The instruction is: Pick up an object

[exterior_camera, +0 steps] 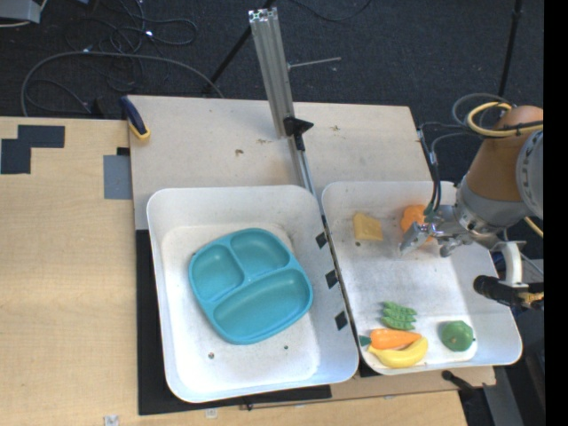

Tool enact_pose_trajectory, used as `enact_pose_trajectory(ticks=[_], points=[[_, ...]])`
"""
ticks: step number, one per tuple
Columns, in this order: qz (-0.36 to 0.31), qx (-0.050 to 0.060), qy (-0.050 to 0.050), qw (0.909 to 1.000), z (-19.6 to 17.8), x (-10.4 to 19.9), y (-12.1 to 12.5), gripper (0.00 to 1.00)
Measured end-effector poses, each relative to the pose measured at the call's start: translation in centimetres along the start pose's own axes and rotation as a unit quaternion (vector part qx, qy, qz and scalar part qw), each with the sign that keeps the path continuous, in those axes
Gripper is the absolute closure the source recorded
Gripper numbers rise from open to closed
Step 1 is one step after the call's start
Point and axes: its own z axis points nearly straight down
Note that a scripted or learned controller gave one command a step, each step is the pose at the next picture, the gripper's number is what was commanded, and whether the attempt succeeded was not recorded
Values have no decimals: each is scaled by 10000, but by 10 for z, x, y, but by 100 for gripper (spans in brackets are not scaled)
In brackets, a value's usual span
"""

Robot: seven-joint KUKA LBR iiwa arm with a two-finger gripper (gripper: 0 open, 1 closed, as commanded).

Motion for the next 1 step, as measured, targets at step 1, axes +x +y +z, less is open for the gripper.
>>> enact_pose_trajectory(ticks=[1], points=[[0, -42, -7, 10000, 13, 0, 3, 0]])
